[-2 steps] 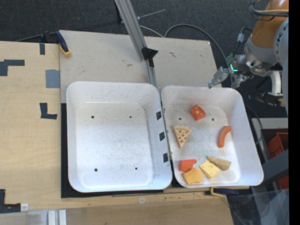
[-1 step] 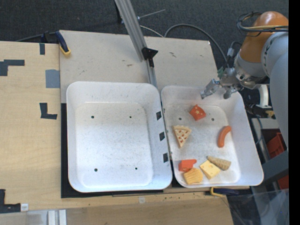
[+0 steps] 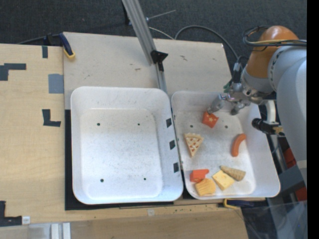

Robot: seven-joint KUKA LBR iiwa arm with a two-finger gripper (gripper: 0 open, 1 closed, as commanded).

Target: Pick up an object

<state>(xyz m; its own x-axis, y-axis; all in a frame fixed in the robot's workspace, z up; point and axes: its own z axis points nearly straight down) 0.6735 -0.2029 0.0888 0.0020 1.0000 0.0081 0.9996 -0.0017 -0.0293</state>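
Note:
My gripper (image 3: 225,106) hangs over the far part of the right bin (image 3: 264,183), its two grey fingers spread apart with nothing between them. A small red block (image 3: 210,119) lies just below and left of the fingertips, apart from them. Further down the bin lie a pizza slice (image 3: 193,143), an orange sausage (image 3: 238,145), a red-orange piece (image 3: 199,175), two yellow cheese blocks (image 3: 214,182) and a tan cone (image 3: 234,173).
The left bin (image 3: 79,133) sits beside the right one, their rims touching along the middle. A metal pole (image 3: 142,26) slants up from the bins' far junction. The arm's grey body and cables crowd the right side.

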